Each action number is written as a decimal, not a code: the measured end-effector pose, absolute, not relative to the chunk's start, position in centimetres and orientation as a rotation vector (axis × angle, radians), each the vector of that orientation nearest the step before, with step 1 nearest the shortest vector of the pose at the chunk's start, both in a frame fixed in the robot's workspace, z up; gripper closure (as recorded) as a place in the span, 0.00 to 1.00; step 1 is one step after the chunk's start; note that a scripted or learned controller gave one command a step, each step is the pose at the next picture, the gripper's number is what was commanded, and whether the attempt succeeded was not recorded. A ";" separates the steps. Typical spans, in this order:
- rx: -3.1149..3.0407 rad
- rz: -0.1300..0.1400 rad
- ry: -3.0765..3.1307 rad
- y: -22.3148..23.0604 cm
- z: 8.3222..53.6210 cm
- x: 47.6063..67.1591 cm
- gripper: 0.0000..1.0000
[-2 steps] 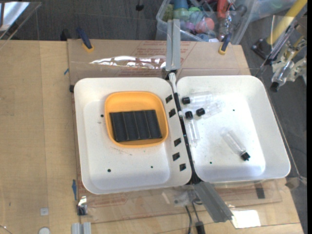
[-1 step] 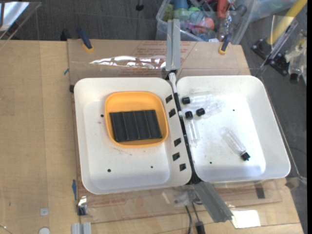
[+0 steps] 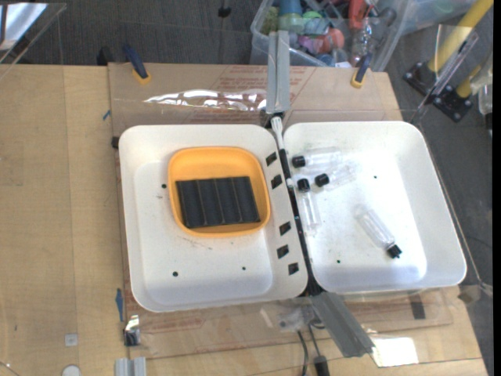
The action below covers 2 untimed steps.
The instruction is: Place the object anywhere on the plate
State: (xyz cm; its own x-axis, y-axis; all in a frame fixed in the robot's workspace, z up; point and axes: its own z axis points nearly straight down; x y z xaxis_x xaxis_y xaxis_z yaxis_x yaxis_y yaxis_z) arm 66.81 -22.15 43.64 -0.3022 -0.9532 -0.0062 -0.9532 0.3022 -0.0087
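Note:
An orange plate (image 3: 218, 158) with rounded corners sits in the left white bin (image 3: 156, 272), toward its back. A black ridged rectangular block (image 3: 217, 202) lies flat on the plate and covers its front half. In the right white bin (image 3: 423, 265) lie several clear plastic tubes with black caps. One tube (image 3: 376, 229) lies alone near the middle right. The other tubes (image 3: 322, 166) are clustered near the bin's back left, close to the divider.
A row of black clips (image 3: 283, 227) runs along the divider between the bins. A clear tub of colourful toys (image 3: 333, 14) stands behind the bench. A grey bar (image 3: 277, 73) stands upright at the back centre. Bare wooden bench (image 3: 55, 210) lies to the left.

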 end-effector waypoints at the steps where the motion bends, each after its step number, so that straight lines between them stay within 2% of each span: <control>1: -2.201 0.002 2.233 -22.1 42.8 66.8 1.00; 2: -2.489 -0.004 1.905 -22.1 43.5 66.8 1.00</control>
State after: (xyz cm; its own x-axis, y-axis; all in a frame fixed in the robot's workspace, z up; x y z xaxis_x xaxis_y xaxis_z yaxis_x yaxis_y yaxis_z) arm 66.78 -22.12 43.54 0.2611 -0.9653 -0.0028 -0.9653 -0.2611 -0.0073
